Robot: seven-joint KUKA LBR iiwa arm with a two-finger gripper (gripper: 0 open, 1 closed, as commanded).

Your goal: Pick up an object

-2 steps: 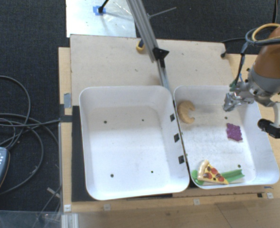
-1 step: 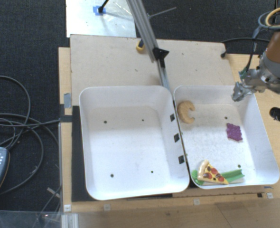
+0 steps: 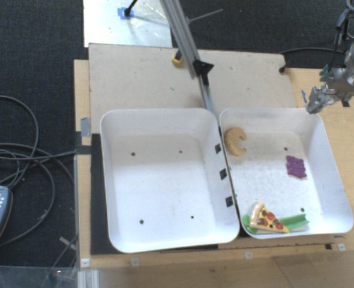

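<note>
The pizza slice (image 3: 267, 218) lies flat in the near corner of the right bin (image 3: 333, 155), its long axis running across the bin's near wall, tip aimed at the left bin (image 3: 165, 116). A green piece (image 3: 292, 222) sits touching it on the far-from-divider side. A purple grape bunch (image 3: 295, 166) rests mid-bin, and a croissant (image 3: 235, 141) curls beside the divider. The gripper (image 3: 316, 102) hangs above the right bin's far outer corner, well apart from everything; whether it is open I cannot tell.
</note>
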